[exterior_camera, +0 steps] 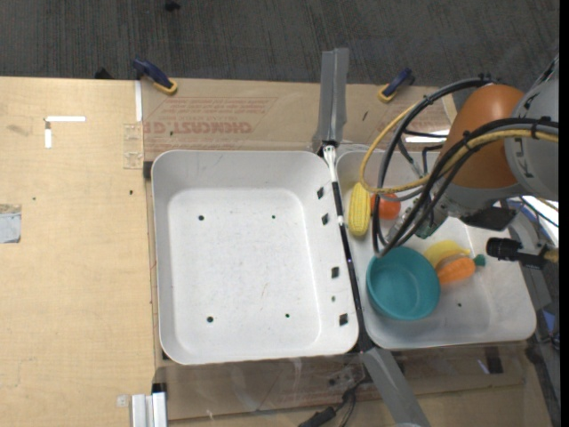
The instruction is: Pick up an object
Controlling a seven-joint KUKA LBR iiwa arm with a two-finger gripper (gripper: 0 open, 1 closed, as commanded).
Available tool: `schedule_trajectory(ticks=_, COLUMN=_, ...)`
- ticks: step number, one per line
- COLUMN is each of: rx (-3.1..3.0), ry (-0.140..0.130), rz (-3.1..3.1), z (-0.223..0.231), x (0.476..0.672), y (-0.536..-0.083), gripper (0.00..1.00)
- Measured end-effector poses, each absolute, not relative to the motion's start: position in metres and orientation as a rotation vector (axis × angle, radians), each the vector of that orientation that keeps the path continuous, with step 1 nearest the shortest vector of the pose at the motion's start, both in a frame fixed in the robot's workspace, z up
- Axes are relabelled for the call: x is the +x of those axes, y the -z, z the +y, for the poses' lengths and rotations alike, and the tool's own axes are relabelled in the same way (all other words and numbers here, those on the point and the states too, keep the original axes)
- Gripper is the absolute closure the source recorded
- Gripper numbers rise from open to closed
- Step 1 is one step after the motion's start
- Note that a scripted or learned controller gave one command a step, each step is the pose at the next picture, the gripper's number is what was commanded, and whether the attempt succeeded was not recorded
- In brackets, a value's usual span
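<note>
The right bin (498, 323) holds a yellow corn cob (358, 210) against its left wall and a teal bowl (404, 283) at its front left. An orange carrot with a green tip (458, 269) lies right of the bowl, touching a yellow piece (442, 253). A small orange-red object (388, 207) sits beside the corn. My gripper (420, 225) hangs low over the middle of this bin, just behind the bowl. The orange wrist band (484, 136) and looping cables hide most of it. A bit of green shows at its lower end.
The left bin (164, 238) stands beside the right one, with a grey divider post (333, 96) behind their shared wall. Clamps (156, 76) hold cardboard at the back. Bare wooden bench (71, 265) stretches to the left.
</note>
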State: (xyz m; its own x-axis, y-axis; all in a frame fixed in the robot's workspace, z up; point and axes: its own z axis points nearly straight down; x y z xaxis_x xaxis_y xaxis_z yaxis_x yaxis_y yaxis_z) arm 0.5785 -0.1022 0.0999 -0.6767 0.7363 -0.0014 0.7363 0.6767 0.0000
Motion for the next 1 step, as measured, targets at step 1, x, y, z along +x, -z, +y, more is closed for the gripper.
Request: schedule_trajectory(ticks=1, rx=1.318, ry=0.001, rz=2.846, z=-0.1405, x=0.6083, y=-0.2471, gripper=1.00)
